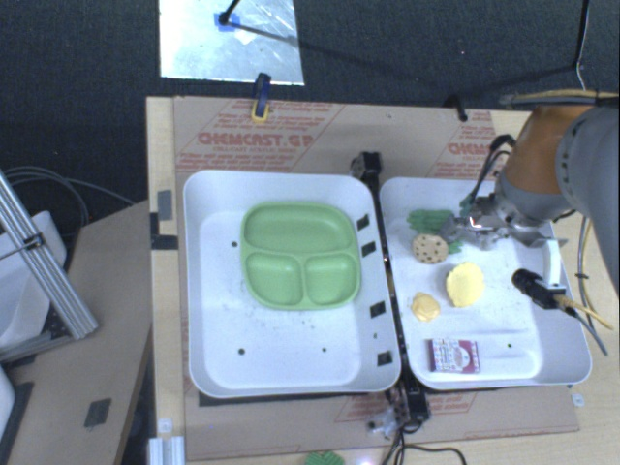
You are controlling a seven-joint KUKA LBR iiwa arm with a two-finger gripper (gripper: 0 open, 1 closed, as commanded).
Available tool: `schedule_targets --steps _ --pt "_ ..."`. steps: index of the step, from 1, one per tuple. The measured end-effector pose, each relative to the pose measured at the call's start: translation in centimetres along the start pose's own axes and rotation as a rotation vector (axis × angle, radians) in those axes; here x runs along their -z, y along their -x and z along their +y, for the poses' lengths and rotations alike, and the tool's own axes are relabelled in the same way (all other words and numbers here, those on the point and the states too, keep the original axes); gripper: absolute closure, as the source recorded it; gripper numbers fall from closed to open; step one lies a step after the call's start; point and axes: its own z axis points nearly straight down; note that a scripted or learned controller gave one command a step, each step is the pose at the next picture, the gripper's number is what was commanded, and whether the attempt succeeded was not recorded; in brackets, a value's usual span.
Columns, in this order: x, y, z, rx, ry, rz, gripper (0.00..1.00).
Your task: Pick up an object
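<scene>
I see the tool (463,223) low in the right bin (572,356), just beside the cookie (429,249) and green leaf (422,221); I cannot tell its state.

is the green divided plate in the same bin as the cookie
No, the green divided plate lies in the left bin, while the cookie lies in the right bin.
</scene>
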Motion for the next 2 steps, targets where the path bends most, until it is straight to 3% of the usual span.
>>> schedule_targets --steps 1,2 --pt "0.46 -4.73 4.37 0.013 -0.014 -0.003 0.0" --pt "1.43 -4.51 4.03 0.01 -0.027 0.002 1.0"
